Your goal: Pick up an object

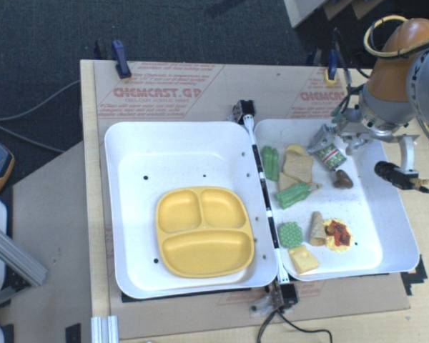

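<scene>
Green-and-white packet [332, 156] sits in right bin [386, 213], just right of tan bread slice [297, 165]. Gripper [334, 143] right over it; fingers' spread: can't tell. Yellow tray [204, 231] in left bin [129, 191].

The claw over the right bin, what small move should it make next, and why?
Probably a short drop straight down. The claw hangs at the right bin's upper end, right over a small green and white packet, with a brown lump just beside it. Whether it grips anything yet is unclear.
</scene>
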You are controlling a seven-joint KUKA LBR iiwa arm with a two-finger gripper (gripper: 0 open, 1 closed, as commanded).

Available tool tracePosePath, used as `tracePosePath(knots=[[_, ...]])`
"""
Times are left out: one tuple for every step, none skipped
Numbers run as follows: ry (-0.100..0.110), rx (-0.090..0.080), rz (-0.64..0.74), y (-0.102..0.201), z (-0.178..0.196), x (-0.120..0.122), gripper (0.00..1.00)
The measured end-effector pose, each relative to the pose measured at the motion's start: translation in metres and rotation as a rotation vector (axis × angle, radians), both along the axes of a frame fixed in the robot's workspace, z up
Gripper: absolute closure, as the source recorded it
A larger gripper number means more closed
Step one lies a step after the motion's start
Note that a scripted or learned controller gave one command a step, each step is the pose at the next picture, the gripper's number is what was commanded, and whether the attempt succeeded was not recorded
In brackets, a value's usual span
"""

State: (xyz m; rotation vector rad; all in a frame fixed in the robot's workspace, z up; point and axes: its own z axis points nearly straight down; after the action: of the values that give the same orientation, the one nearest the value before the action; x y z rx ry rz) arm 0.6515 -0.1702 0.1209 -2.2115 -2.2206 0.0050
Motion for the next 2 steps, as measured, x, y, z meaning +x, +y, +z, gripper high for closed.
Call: tracePosePath(knots=[[-0.006, -0.002, -0.002, 0.005, -0.037, 0.009, 0.00], [-0.014, -0.005, -0.002, 0.005, -0.023, 0.011, 1.00]])
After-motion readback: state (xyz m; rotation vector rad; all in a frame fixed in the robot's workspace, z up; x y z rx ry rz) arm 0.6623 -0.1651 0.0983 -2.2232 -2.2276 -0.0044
